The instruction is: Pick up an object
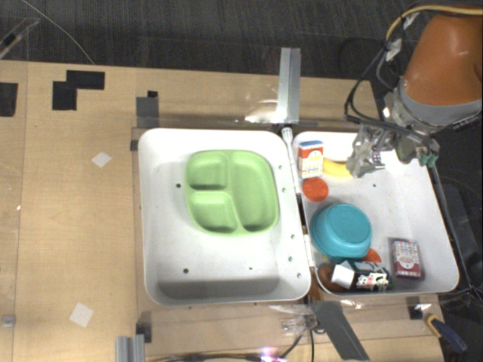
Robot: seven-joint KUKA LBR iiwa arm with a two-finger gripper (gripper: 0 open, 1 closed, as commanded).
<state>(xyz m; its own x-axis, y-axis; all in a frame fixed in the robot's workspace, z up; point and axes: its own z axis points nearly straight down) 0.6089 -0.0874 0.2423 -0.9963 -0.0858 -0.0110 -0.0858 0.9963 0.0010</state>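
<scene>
My gripper (367, 159) hangs over the far end of the right bin (430, 217), just right of a yellow banana-like piece (336, 169) whose right end it partly covers. I see nothing held in it. A white and orange carton (310, 158) stands at the bin's far left corner. Below the carton lies a red-orange round piece (315, 190). A teal bowl (342, 230) sits in the bin's middle.
A green divided plate (230, 191) lies in the left bin (162, 225). At the right bin's near end are a dark red card box (405, 258), a white cube (343, 275) and a small printed box (372, 280). Cables hang by the arm's wrist (441, 59).
</scene>
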